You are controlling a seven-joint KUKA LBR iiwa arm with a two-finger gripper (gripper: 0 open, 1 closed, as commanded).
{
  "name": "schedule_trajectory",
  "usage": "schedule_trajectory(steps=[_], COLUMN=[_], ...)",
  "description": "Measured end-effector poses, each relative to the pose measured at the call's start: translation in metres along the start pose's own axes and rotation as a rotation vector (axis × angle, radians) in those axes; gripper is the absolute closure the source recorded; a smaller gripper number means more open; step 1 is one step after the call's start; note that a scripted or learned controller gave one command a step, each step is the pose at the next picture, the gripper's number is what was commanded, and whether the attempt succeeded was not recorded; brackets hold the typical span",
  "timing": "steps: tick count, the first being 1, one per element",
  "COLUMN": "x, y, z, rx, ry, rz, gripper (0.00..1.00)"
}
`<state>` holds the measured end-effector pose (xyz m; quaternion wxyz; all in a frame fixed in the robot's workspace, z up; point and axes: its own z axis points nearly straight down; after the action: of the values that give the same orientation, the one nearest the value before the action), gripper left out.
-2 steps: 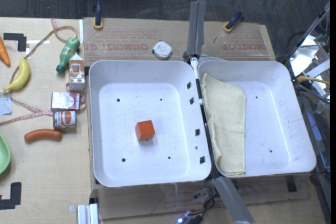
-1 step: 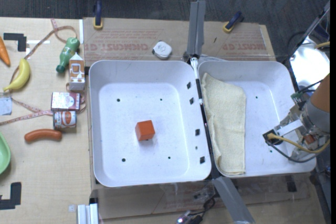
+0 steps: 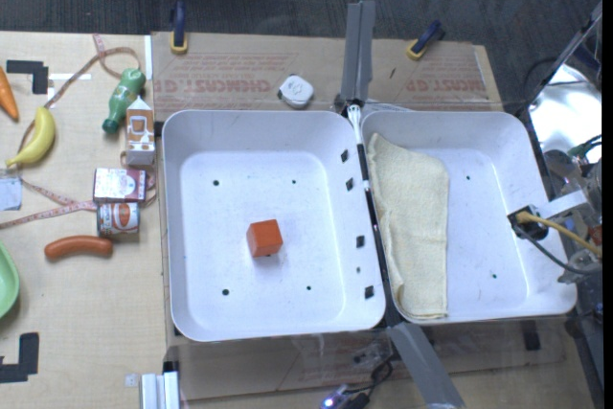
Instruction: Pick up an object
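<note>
Orange cube-shaped block (image 3: 265, 238): one item, lying alone near the middle of the left shallow white plastic bin (image 3: 192, 302), well apart from every wall. Cream folded cloth towel (image 3: 412, 235): one item, laid along the left side of the right white bin (image 3: 508, 292); state of the pincer cannot be told. Risk, as judged: the small hard block may skid or tip off its flat faces if the descent lands off-centre, and the limp cloth may bunch instead of lifting.
</note>
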<state>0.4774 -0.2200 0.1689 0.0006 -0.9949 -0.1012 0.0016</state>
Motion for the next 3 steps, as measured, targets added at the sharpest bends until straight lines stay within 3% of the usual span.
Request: schedule_trajectory(steps=[1, 2, 3], x=[0.000, 0.027, 0.044], y=[0.000, -0.085, -0.030], z=[-0.008, -0.069, -0.125], rx=[0.001, -0.001, -0.001], ry=[-0.003, -0.001, -0.001], rz=[0.000, -0.016, -0.019], gripper=[1.00, 1.00, 1.00])
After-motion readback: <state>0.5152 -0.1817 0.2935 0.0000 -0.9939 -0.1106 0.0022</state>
